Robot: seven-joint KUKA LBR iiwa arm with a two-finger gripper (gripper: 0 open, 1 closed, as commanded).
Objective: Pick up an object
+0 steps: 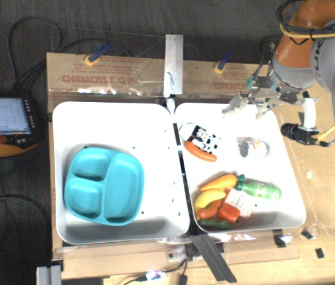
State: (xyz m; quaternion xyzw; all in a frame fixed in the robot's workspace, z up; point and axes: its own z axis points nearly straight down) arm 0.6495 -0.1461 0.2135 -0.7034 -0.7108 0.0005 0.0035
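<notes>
The arm comes in from the right, and its pincer (pixel 251 104) hangs over the far right corner of the right bin (pixel 286 159), above the rim. Its fingers splay outward to either side with bare white plastic showing between them, so they stand apart and hold nothing.

Anything in that bin could be the thing to lift. Nearest the pincer is a small grey cup (pixel 252 148) lying on its side, alone in the far half of the bin. It looks light and stiff, likely to roll if nudged, so I would close across its body, not its rim. Toward the divider between the bins sits a black-and-white cow toy (pixel 204 138) touching an orange carrot (pixel 201 153). The carrot is slim and smooth, best pinched across its middle.

At the near edge a heap crowds together: a yellow banana (pixel 216 184), a green bottle (pixel 259 189), some red and orange pieces and something green underneath. These look like hollow plastic play food, light and hard but slippery, and packed so tight that fingers would struggle to get between them. The bottle, on the heap's outer side, seems the easiest of them.

The left bin (pixel 96 120) carries a turquoise divided tray (pixel 104 186).
</notes>
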